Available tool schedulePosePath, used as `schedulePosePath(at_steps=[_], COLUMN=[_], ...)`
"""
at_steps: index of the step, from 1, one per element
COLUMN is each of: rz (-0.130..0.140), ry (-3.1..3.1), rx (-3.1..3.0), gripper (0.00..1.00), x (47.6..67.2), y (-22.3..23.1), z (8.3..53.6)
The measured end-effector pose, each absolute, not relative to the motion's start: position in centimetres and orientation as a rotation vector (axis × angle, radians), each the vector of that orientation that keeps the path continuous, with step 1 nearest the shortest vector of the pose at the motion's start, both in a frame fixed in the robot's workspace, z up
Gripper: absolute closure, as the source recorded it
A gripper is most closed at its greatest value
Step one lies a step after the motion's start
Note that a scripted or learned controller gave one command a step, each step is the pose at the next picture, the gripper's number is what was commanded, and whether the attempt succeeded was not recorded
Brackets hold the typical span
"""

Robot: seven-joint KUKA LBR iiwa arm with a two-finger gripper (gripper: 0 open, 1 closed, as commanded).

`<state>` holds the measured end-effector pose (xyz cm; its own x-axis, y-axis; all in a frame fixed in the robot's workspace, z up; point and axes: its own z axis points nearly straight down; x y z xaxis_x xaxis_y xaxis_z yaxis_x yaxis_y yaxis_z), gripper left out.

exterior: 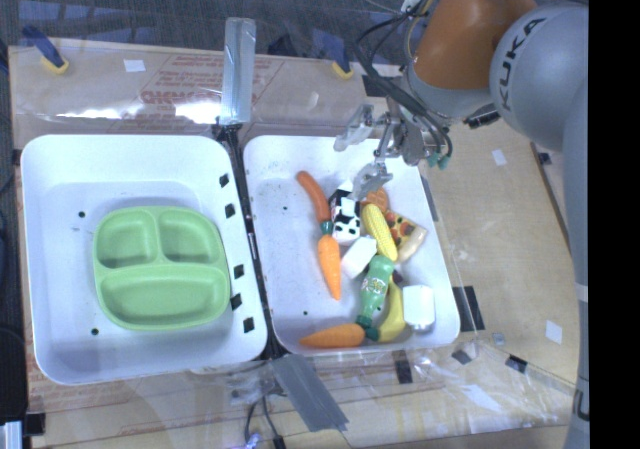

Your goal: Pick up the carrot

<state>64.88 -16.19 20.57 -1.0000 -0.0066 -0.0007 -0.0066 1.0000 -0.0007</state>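
Three carrot-like pieces lie in the right bin (280,237). An orange carrot (330,267) with a green top lies in the middle, pointing toward the front. A redder carrot (313,194) lies slanted behind it. A third orange carrot (335,337) rests along the front wall. My gripper (366,152) hangs over the bin's back right part, above and behind the pile of toys. Its fingers (374,177) look open, and nothing is between them.
Packed beside the carrots are a black-and-white cow toy (346,218), a yellow corn cob (380,230), a green bottle (376,287), a white block (357,257), a white cup (418,305) and a banana (396,317). The left bin (50,237) holds a green divided plate (160,269).
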Motion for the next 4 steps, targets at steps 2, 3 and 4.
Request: schedulePosePath(at_steps=[2,3,4], rz=[0.001,0.0,-0.002], ry=[3.14,3.138,3.139], rx=[0.126,0.114,0.062], gripper=[0.0,1.0,1.0], x=[54.9,55.1,47.7], y=[-11.8,-11.7,-14.4], z=[9.8,10.8,14.9])
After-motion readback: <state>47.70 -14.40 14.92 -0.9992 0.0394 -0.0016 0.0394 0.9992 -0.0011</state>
